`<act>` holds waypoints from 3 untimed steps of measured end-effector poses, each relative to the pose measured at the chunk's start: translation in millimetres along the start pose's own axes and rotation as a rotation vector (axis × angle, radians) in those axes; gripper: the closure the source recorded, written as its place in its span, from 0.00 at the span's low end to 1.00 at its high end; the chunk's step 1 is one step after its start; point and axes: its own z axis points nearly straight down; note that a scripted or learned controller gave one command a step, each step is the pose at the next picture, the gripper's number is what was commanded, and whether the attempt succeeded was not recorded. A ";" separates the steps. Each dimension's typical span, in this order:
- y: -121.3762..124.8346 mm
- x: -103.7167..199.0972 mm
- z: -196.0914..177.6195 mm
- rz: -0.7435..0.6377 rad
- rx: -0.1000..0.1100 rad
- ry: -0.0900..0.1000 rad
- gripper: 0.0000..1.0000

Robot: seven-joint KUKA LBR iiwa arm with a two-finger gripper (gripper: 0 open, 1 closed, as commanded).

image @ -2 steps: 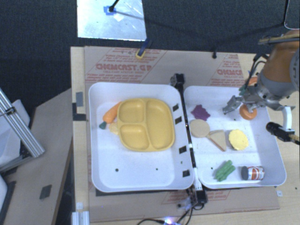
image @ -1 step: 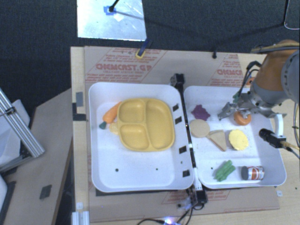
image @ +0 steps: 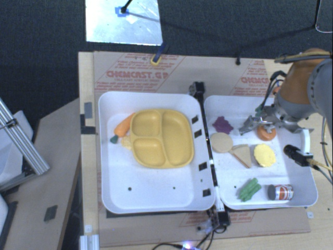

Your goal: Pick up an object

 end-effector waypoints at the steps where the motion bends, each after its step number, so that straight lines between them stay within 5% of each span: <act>1: 2.6 -2.1 -14.1 -0.001 -0.011 -0.006 1.00; 3: 14.4 6.1 -105.0 -0.002 -0.002 -0.001 1.00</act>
